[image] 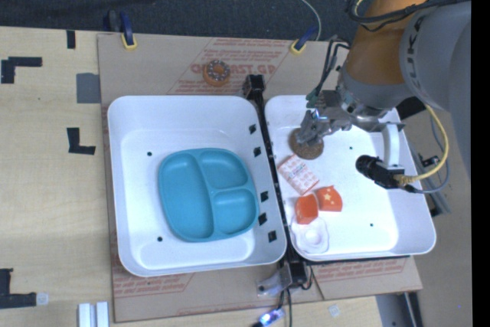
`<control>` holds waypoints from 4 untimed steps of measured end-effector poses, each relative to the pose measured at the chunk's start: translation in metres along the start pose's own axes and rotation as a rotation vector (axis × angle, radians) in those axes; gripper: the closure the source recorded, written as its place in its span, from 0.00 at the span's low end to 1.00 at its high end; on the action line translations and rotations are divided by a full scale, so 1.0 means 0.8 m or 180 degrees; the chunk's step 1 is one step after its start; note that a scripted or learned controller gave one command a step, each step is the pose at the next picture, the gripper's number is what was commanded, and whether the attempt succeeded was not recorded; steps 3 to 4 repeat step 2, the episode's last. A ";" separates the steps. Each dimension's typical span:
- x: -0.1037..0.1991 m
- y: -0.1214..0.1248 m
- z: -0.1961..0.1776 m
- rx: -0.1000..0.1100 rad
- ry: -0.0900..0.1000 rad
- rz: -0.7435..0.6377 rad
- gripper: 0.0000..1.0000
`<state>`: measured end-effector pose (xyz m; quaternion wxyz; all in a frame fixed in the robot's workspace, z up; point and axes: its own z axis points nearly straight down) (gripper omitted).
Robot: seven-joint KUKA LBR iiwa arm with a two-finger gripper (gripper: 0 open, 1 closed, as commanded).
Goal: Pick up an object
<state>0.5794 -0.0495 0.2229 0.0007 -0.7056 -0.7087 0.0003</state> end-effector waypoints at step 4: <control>0.128 0.031 0.019 0.0002 -0.0003 -0.0002 1.00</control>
